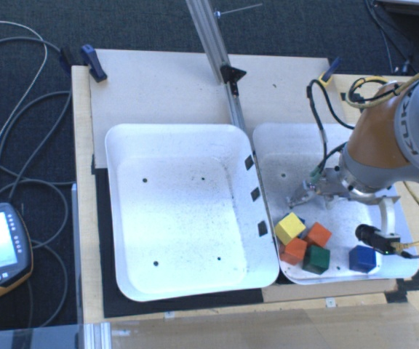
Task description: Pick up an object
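Five blocks sit in the right bin: a yellow block, two orange blocks and a green block touching in a cluster near the front wall, and a blue block apart to their right. The gripper hangs just behind the cluster with nothing visibly held, and how it is set cannot be told. Target the blue block, since its free sides leave room for a straight descent.

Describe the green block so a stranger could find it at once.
Look in the right bin, at its near edge, where a cluster of blocks sits. The green block is the darkest one, with an orange block to its left and another orange block just behind it.
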### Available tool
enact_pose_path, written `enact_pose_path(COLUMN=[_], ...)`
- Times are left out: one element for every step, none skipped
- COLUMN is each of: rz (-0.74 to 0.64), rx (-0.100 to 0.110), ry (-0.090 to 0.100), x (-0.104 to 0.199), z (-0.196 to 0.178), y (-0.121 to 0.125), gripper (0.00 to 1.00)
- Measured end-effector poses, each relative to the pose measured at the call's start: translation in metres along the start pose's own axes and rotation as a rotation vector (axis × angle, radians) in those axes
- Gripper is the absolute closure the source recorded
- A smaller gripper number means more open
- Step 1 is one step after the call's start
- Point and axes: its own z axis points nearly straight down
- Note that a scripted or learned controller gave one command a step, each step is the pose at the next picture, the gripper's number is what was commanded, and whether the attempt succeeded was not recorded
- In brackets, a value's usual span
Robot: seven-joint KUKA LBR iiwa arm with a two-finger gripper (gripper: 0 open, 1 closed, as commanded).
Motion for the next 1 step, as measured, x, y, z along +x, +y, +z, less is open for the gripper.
enact_pose_path(rz=[0.002], rx=[0.000], ry=[-0.002], x=[-0.0602], z=[-0.0002], y=[0.0236], gripper=[0.00])
